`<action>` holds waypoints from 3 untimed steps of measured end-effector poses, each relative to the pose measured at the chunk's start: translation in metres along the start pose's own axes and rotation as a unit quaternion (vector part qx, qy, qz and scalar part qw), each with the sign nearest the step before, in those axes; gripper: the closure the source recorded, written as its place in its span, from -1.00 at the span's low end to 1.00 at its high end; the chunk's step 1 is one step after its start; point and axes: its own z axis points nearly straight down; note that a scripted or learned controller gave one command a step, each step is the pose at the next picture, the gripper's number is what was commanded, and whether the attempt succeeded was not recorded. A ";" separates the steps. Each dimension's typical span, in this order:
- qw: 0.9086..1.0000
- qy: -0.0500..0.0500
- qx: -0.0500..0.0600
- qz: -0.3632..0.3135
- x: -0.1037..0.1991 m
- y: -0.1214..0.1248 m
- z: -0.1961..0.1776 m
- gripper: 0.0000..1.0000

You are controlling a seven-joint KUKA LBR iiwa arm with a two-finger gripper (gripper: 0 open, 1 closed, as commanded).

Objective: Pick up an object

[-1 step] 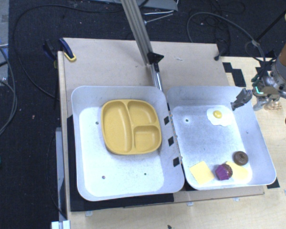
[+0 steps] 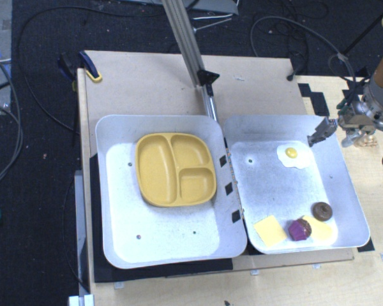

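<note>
Two shallow white bins are carried side by side on the tabletop point(image 2: 179, 88). The left bin point(image 2: 115, 234) holds a yellow divided plate point(image 2: 175, 169) near its middle. In the right bin point(image 2: 274, 190), a toy fried egg point(image 2: 291, 155) lies near the far edge, while a yellow cheese slice point(image 2: 269, 230), a purple toy piece point(image 2: 299, 229) and a brown chocolate donut point(image 2: 322, 211) are grouped at the near right corner. The gripper point(image 2: 335, 131) is seen over the far right corner of the right bin, just beside the egg. A miss is judged likely: the egg is flat and could slip away, or the bin rim could be struck. Nothing is seen between the fingers, and their spread cannot be told.
</note>
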 end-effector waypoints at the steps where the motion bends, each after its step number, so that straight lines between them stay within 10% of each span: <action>1: 1.000 0.000 0.002 0.001 0.002 -0.006 0.044 -1.00; 3: 1.000 0.000 0.001 0.001 -0.003 -0.008 0.152 -1.00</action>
